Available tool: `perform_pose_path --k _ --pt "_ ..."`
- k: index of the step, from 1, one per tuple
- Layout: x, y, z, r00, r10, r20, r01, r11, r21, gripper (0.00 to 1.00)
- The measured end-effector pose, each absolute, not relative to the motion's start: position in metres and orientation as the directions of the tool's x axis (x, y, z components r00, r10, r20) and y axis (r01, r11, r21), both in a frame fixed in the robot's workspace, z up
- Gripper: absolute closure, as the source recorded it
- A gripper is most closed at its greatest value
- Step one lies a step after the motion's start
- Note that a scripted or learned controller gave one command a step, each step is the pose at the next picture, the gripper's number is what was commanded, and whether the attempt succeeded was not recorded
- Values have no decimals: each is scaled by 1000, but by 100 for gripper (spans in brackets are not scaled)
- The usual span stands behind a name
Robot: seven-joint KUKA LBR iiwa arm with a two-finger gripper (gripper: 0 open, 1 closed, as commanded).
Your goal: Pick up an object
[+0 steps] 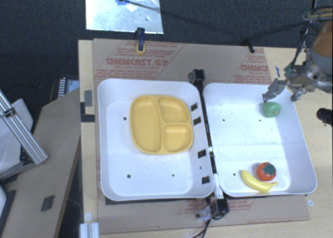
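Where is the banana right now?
The banana lies in the right bin's near corner, touching the tomato, far from the gripper.

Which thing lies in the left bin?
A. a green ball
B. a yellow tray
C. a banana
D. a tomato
B: the yellow tray sits alone in the left bin, while the banana, tomato and green ball lie in the right bin.

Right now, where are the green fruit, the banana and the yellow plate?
green fruit (271, 109): camera view, middle of its top.
banana (255, 182): camera view, middle of its curved body.
yellow plate (136, 127): camera view, its left rim.
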State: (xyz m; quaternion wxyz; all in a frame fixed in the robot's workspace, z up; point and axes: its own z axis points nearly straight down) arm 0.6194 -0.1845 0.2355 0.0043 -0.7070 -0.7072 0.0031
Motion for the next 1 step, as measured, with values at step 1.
perform_pose_path --k 1 --pt "622 -184 243 -3 1000 -1 1000 3 2 0"
